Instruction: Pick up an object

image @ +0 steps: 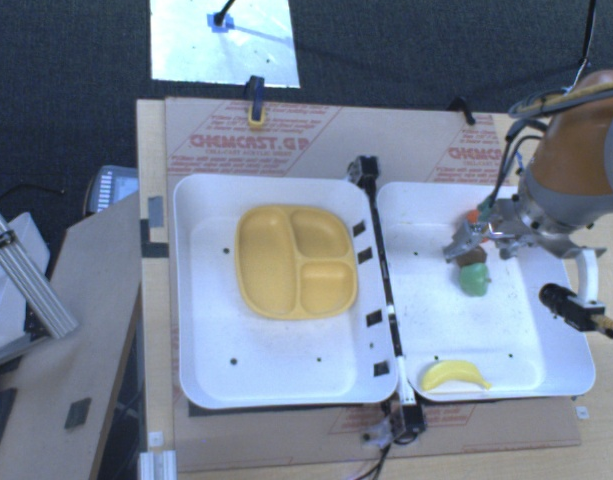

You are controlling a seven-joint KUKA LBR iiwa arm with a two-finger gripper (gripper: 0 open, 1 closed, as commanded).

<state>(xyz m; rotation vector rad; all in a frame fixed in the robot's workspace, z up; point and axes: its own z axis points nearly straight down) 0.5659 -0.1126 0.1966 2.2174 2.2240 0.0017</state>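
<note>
1. The green object [475, 280] lies in the right bin [426, 218], about mid-floor and a little towards its right side, and it looks like my nearest candidate to pick.
2. My gripper [470, 248] sits just above it from this slanted view, with a small brown piece at my fingertips touching or overlapping the green object's top. I cannot tell whether I grip anything.
3. How far my jaws stand apart I cannot tell; the metal parts blur together.
4. My arm [576, 158] reaches in from the right, low over the bin, which I judge to be a pose for a descent or grasp.
5. A yellow banana [456, 375] rests by the right bin's front wall, well apart from me.
6. The left bin [201, 298] holds a yellow divided plate [294, 261].
</note>
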